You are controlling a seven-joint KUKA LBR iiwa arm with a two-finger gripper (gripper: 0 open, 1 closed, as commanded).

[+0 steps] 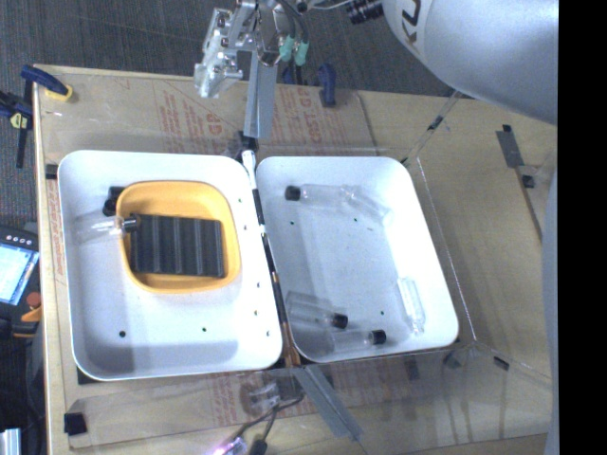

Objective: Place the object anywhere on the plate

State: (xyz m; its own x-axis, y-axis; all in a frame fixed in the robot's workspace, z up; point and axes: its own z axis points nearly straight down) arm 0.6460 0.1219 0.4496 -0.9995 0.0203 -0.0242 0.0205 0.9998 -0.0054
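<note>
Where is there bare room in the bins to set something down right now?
Left bin: the floor below the yellow plate is bare, and its dark ribbed centre too. Right bin: middle floor free; clear tubes crowd the lower edge and the top.

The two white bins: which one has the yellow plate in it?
The left bin holds the yellow plate, its centre dark and ridged; the right bin holds clear tubes with black caps.

Arm [474, 27] cut off by top edge; clear objects [351, 202] indistinct
</note>
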